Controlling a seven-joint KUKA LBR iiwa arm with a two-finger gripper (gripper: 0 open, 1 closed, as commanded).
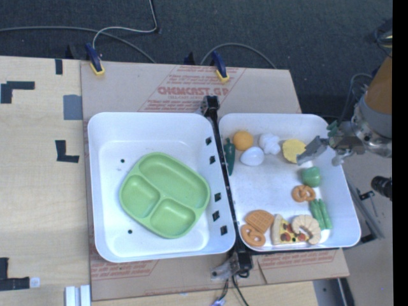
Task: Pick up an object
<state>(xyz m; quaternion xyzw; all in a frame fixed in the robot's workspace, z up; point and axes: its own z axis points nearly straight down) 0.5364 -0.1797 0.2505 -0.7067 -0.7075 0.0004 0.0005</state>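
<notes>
The arm is reaching in from the right, its pincer [317,150] hanging over the top right corner of the right bin [268,182]. One dark finger is showing near the yellow piece [294,150]; the rest is blurred, so I cannot tell whether the pincer is spread or pressed together, and nothing is visibly sitting between its tips.

The right bin is holding toy food. An orange [242,139], a white egg [252,156] and a white lump [270,143] are lying along the top, with the yellow piece just beside them. A green piece [310,174] is lying just below the pincer, a pretzel [304,193] under that, then green beans [320,213]. Along the bottom a waffle [259,220], a pizza slice [285,230] and a shrimp [306,227] are crowding together. The left bin [108,171] is carrying a green tray [164,194]. Both bins are resting on the cardboard-covered surface [185,91].

The green piece looks like the nearest candidate. It is probably light hollow plastic, stiff and smooth, so it may be prone to squirting out under a pinch. Gripping across its narrow width, low and centred, seems the safest hold. The pretzel close by is leaving little room for a finger on that side.
</notes>
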